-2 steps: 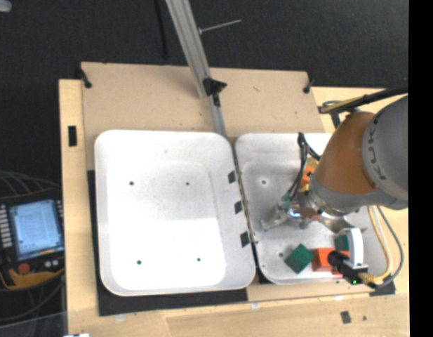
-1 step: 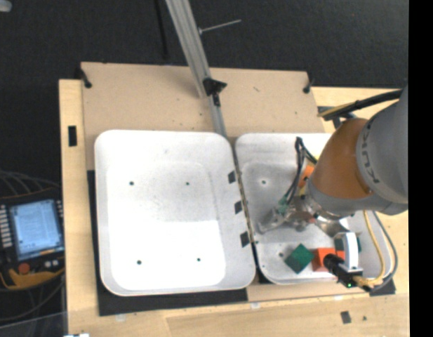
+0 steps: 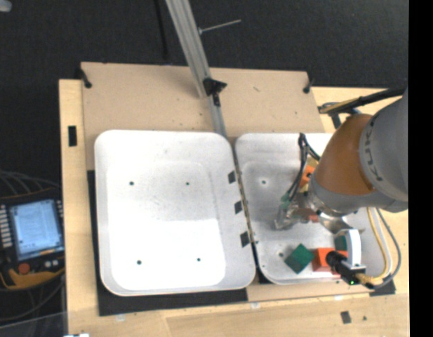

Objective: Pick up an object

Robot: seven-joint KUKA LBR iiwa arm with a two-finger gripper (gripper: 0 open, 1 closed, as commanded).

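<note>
over the right bin (image 3: 269, 161), the grey arm (image 3: 363, 161) with its orange band reaches in from the right and lowers the tool (image 3: 286, 215) close above the bin floor, roughly mid-bin; whether its tips are spread or pressed together cannot be told. nothing shows between them. just below the tool, toward the bin's near edge, lies a green block (image 3: 297, 258), with an orange block (image 3: 322, 259) touching its right side. the left bin (image 3: 118, 153) sits well to the tool's left on the desk (image 3: 272, 83).
</note>
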